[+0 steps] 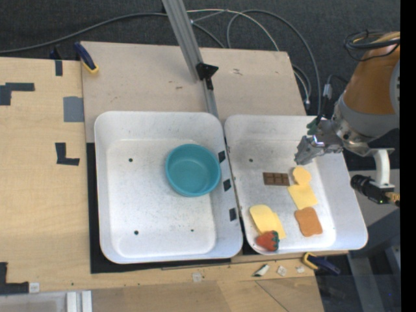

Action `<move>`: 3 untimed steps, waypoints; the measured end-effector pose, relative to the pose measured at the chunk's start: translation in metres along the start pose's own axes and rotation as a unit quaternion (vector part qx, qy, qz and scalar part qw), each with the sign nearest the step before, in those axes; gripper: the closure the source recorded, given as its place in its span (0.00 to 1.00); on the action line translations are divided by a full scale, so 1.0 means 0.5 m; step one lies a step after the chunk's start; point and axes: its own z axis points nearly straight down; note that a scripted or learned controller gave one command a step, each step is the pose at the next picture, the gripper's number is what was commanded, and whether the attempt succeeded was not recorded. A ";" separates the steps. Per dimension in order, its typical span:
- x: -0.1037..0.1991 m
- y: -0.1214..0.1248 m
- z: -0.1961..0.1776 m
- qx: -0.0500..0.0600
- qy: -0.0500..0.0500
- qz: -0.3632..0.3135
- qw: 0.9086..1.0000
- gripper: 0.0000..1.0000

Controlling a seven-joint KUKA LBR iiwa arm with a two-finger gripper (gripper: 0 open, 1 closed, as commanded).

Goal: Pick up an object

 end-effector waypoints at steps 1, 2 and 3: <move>0.000 0.003 -0.106 0.000 0.000 0.000 1.000 1.00; 0.089 -0.017 -0.104 0.002 0.001 -0.001 1.000 1.00; 0.182 -0.027 -0.101 0.003 0.001 -0.002 1.000 1.00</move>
